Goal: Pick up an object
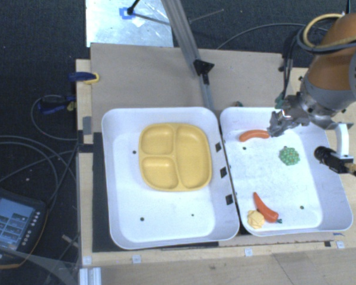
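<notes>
Below, we see the left bin point(121, 218) bearing a yellow tray point(175, 157) with three compartments, set toward the bin's upper middle. Beside it, the right bin point(326, 209) holds four small things: a sausage point(254, 135) near its upper left, peas point(289, 155) to the right of it, a carrot point(265, 207) and a yellow piece point(256, 219) touching at the lower left. Our gripper point(278, 123) hangs just beside the sausage's right end; whether it is parted or closed we cannot tell.

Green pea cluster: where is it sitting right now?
In the camera view, the green pea cluster lies in the right bin, toward its upper right, below and right of the sausage and just below the pincer.
</notes>
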`<state>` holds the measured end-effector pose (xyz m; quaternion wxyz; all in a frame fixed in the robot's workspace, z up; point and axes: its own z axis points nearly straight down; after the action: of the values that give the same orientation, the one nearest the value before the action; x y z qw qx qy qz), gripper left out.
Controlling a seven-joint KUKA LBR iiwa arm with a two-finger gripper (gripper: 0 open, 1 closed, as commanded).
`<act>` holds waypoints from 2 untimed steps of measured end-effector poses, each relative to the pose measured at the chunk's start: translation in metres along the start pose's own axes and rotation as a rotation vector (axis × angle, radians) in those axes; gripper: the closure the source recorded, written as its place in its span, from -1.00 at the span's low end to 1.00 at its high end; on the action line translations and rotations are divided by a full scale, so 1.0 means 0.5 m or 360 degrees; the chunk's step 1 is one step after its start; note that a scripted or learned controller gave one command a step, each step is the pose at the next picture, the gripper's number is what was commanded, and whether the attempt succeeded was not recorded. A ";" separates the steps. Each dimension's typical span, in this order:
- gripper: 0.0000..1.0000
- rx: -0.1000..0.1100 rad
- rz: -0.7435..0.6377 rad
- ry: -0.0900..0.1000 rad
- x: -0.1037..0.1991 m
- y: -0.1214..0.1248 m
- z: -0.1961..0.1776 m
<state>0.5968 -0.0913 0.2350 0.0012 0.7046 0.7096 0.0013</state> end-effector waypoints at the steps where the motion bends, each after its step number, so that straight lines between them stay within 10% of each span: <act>1: 1.00 0.0001 -0.0007 0.0004 0.108 0.005 -0.019; 2: 1.00 0.0005 -0.0007 0.0004 0.221 0.011 0.005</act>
<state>0.6018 0.0193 0.2325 -0.0008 0.7030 0.7112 0.0009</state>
